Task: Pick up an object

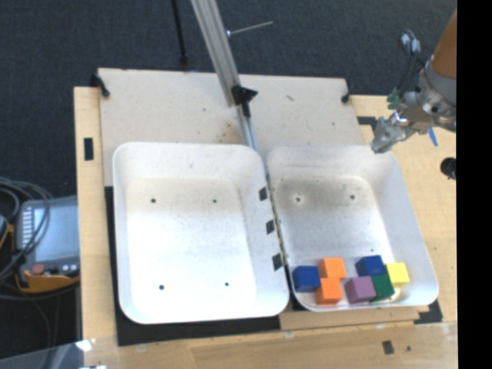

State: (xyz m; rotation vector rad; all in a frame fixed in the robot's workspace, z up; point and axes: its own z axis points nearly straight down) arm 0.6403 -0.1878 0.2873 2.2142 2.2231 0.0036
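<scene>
Small coloured blocks (350, 280), blue, orange, purple, green, yellow, cluster at the right bin's (400, 183) near edge. Jaws' opening cannot be told; gripper (384, 138) hangs over far rim.

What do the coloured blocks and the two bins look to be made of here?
The blocks look like painted wood or solid plastic: flat matte colours, crisp edges, no shine; the view cannot settle which. The right bin and left bin look like thin moulded white plastic: rounded corners, raised rims and a dull finish with grey scuffing on the floors.
</scene>
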